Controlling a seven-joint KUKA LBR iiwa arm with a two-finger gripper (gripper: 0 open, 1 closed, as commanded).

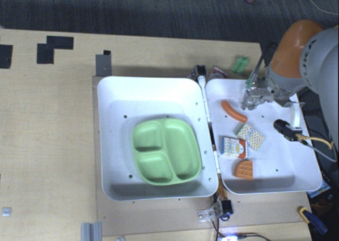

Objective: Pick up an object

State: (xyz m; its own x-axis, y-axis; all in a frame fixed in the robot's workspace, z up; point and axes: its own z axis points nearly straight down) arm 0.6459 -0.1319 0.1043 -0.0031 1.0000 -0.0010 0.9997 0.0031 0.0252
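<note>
The right bin (275,179) holds an orange-red sausage (234,111), a pale patterned cracker-like square (253,137), a small printed packet (233,146) and an orange waffle-shaped piece (244,169). My gripper (252,100) hangs over the bin's upper part, just right of the sausage's far end and apart from it. I see nothing between its fingers. The arm comes in from the right, its orange band above the wrist.
The left bin (114,128) holds a green divided plate (166,150). A green object (240,64) lies on the bench beyond the right bin. Clamps and cables sit at the bins' near edge (217,211).
</note>
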